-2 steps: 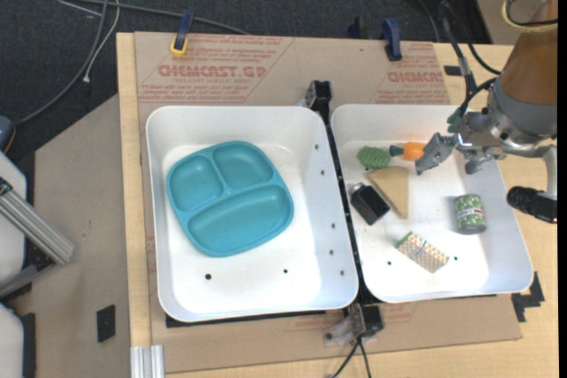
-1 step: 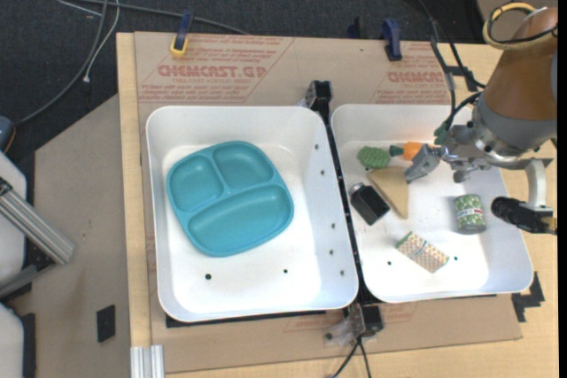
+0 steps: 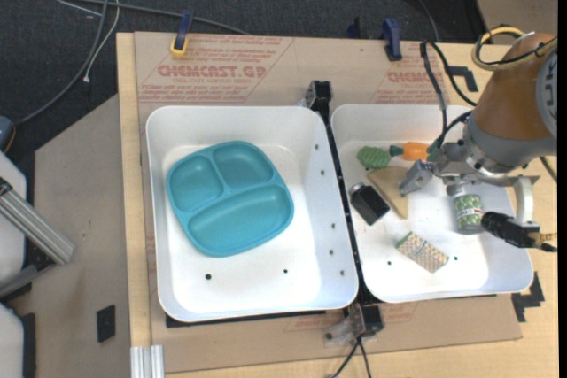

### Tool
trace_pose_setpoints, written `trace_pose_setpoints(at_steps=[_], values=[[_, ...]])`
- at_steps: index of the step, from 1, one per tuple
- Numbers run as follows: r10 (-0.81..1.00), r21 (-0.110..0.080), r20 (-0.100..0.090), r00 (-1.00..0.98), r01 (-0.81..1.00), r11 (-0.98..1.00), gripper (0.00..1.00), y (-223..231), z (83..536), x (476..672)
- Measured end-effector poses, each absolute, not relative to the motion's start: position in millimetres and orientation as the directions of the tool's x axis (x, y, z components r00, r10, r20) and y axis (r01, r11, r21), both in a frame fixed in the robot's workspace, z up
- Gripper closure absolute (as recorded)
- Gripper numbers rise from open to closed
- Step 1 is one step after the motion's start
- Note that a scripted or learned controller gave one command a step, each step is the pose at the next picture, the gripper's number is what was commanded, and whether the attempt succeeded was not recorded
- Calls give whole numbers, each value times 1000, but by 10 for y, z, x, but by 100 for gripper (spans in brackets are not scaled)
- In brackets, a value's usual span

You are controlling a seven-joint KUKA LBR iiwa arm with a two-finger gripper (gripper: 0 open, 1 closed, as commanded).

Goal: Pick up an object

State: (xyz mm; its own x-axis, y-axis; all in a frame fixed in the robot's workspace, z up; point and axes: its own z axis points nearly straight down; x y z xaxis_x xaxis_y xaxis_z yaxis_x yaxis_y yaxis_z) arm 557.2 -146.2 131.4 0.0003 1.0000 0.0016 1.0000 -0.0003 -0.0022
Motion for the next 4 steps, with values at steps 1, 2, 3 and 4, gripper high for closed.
trace_pose_setpoints(at_steps=[1,2,3,4], values=[[1000,0,1,1,1000,-1,100,-1462,1421,5576],[1000,3,-1,-1,1000,1,100,-1499,2038,5569],[1000,2,0,-1,1000,1,100,-1499,2312,5576],[1000,-2,1,0,1000,0,100,-918,2318,5471]])
